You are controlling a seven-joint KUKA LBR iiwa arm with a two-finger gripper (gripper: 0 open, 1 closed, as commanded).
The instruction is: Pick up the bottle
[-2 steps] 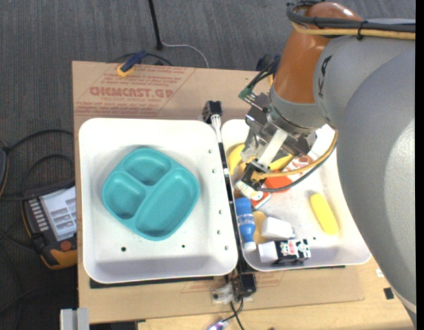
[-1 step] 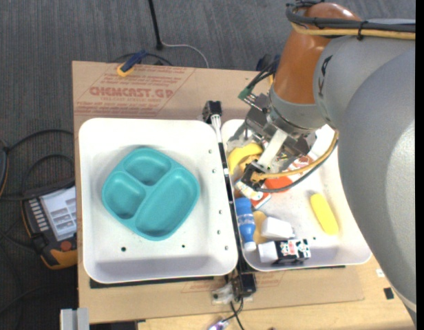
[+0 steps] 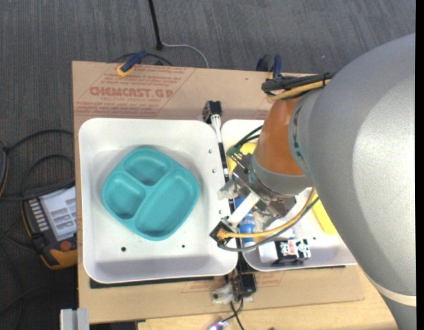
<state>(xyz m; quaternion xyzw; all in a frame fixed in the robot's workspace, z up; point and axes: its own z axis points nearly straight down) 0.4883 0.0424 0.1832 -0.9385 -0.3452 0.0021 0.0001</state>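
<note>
Your gripper (image 3: 250, 215) hangs low in the right bin (image 3: 322, 258), near its left wall. You can't tell how its jaws stand — the wrist hides them. The bottle (image 3: 248, 224) shows as a blue sliver directly beneath, so the move looks straight down; its long axis stays hidden.

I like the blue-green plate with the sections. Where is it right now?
The teal divided plate lies in the middle of the left white bin, to the left of the gripper, which is down over the right bin.
</note>
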